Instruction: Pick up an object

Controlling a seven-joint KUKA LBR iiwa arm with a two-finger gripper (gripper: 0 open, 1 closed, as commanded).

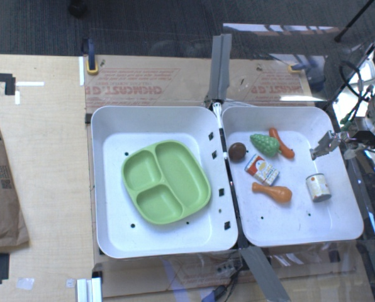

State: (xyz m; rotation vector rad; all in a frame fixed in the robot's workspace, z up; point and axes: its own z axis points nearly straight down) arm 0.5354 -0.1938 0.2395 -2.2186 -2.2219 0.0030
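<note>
Two shallow white bins sit side by side on the bench (pixel 43 106). The left bin (pixel 106 168) holds a green divided plate (pixel 167 182) with three compartments, lying flat and a little askew near the bin's middle. The right bin (pixel 338 225) carries the loose things: a dark round fruit (pixel 237 151) at its left side, a green bumpy vegetable (pixel 265 145) just right of it with an orange carrot-like piece (pixel 282 143) touching or nearly touching its far right side, a small red and white packet (pixel 262 169) nearer the camera, an orange drumstick-shaped toy (pixel 273 192) just below that, and a small white can (pixel 318 187) lying tilted toward the right wall. The pincer (pixel 324 145) is over the right side of this bin, beyond the can and apart from it; nothing shows between its fingers, and whether they are spread or closed is hard to make out from here. A brown paper bag (pixel 2 187) lies at the bench's left edge.
</note>
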